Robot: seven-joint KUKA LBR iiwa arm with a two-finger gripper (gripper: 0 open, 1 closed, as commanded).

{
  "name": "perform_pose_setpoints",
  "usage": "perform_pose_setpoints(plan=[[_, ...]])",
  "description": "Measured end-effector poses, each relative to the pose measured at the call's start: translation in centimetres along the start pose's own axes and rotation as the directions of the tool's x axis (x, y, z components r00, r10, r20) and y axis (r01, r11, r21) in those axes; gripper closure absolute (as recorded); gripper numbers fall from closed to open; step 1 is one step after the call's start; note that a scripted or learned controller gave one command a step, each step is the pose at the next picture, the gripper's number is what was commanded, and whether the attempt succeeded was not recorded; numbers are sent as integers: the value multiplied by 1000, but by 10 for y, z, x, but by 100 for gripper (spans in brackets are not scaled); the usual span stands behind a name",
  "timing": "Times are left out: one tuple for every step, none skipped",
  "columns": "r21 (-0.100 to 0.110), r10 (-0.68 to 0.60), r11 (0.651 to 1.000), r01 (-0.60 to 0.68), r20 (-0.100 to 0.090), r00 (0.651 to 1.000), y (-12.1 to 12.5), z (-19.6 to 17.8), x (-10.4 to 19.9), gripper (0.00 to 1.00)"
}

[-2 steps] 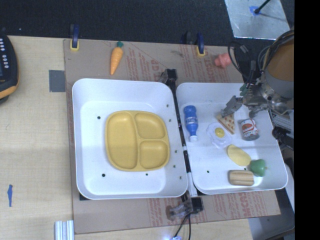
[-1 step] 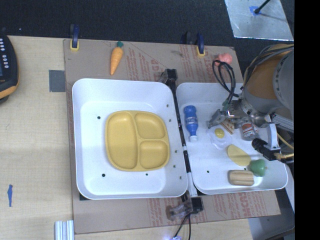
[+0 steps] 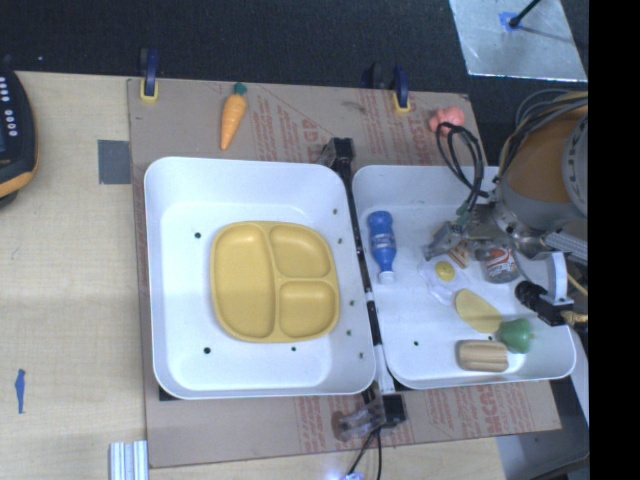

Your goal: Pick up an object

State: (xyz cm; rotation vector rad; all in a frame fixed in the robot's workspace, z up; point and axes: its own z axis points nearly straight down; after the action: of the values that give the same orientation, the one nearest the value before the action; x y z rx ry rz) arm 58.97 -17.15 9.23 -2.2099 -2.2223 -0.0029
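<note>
My gripper (image 3: 452,248) hangs low over the middle of the right bin (image 3: 420,368), reaching in from the right. Just below it lies a small yellow piece (image 3: 444,269). A blue bottle (image 3: 380,240) lies to its left near the bin's left wall. A small silver and red can (image 3: 498,262) sits right beside the wrist. Closer to the front lie a pale yellow oval (image 3: 478,309), a green round item (image 3: 517,335) and a tan block (image 3: 482,355). Nothing is visibly held.
The left bin (image 3: 170,348) holds a yellow divided plate (image 3: 274,279). A toy carrot (image 3: 232,116) and a pink item (image 3: 448,119) lie on the board behind the bins. Black cables (image 3: 462,158) loop over the right bin's back edge.
</note>
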Motion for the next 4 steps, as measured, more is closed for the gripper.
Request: perform_pose_setpoints(plan=[[3, 2, 1000, -2, 5, 1000, -34, 1, 6, 0], [-4, -2, 1000, 2, 7, 1000, -9, 0, 26, 0], [-6, 0, 1000, 0, 8, 1000, 32, 0, 2, 0], [1, 3, 1000, -3, 6, 1000, 13, 0, 0, 0]])
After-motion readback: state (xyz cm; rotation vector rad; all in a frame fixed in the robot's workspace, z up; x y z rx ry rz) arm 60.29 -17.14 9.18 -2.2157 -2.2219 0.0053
